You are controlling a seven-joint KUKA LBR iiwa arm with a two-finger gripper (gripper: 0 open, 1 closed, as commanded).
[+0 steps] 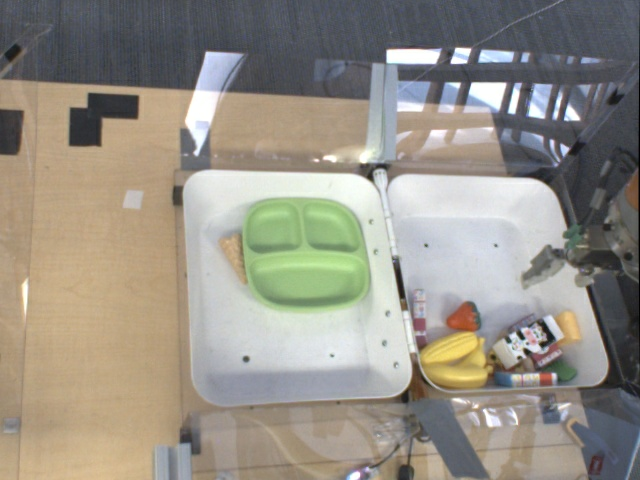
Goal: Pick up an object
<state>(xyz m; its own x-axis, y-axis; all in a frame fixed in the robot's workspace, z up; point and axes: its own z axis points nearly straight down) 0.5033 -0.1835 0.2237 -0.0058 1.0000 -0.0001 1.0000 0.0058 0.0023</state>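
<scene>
My gripper (562, 271) hovers over the right edge of the right bin (470, 223), its fingers spread apart with nothing between them. Below it, along the bin's front, lie a yellow banana (455, 360), a small red fruit (463, 317), a black, white and red box (530, 340), a yellow block (568, 325) and a red and blue marker (527, 378). A thin lip-balm-like tube (419, 316) rests by the bin's left wall.
The left bin (290, 373) holds a green divided plate (303, 253) with a tan wafer (233, 256) tucked at its left side. A metal divider (392, 258) separates the bins. A metal frame (530, 93) stands behind the right bin.
</scene>
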